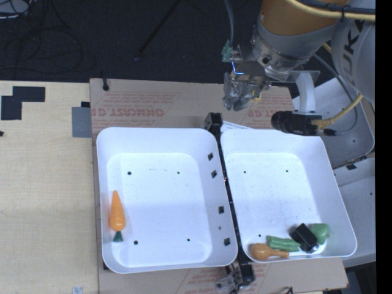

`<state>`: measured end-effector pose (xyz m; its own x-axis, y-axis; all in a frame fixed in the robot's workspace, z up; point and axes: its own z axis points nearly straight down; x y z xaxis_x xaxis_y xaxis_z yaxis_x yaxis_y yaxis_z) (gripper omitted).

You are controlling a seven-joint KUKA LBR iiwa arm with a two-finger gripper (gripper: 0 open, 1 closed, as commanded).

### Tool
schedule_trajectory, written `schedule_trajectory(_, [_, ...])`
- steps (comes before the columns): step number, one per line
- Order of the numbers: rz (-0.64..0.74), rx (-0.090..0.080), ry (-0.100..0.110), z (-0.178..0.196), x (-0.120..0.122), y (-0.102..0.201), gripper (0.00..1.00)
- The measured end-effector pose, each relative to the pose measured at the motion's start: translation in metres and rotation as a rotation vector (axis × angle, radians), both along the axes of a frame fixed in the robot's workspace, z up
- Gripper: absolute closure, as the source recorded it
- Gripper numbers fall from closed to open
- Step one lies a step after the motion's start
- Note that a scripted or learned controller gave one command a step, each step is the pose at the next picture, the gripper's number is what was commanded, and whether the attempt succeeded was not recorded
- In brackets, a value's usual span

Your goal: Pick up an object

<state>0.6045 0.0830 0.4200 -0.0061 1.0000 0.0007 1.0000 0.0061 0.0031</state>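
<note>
Orange plastic carrot [116, 211] with green top lies at left bin's [153, 138] left wall. Green, black and orange-tan items [293, 242] cluster in right bin's [275, 141] near corner. Gripper [239, 97] hangs above far rims, nothing held; finger gap unreadable.

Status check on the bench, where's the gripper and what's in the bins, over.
Gripper high above the bins' far edge, nothing seen in it. Carrot in left bin. Black block, green pieces, orange piece clustered in right bin near corner.
</note>
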Motion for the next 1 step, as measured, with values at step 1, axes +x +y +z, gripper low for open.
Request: schedule_trajectory(1, [-0.009, -0.003, 0.018, -0.1102, -0.0129, -0.0255, 1.00])
